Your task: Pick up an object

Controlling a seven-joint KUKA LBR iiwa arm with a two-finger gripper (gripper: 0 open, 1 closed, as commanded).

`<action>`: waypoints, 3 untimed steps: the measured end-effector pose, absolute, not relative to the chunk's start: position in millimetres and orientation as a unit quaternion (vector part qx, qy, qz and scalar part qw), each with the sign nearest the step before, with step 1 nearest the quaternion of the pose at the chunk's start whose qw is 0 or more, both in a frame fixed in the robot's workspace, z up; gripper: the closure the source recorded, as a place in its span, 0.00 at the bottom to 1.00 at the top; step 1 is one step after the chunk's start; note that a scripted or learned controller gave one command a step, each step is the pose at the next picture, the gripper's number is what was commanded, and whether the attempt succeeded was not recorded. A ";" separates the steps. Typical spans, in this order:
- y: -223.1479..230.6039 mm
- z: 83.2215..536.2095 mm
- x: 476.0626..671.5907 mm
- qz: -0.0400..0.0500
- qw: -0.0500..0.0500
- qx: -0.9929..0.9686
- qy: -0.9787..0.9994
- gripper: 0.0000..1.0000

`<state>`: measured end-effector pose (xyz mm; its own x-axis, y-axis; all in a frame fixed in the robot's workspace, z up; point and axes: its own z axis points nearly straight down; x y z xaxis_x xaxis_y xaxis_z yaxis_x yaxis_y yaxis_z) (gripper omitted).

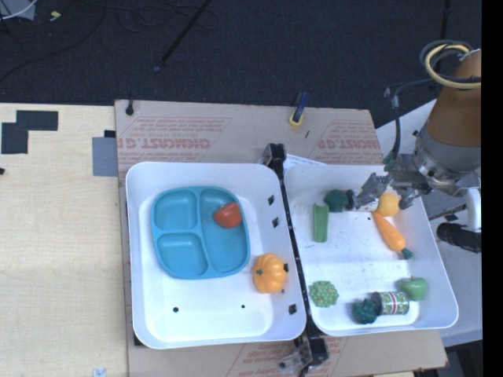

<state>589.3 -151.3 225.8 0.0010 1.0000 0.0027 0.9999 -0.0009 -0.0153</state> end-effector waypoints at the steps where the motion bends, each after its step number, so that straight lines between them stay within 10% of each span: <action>1: -151.4 233.4 591.8 0.001 0.001 -0.707 -0.707 0.00; 3: -146.3 124.4 577.0 0.003 0.004 -0.707 -0.707 0.00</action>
<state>577.0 -146.3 124.4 -0.0006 1.0000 0.0022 1.0000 0.0006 -0.0093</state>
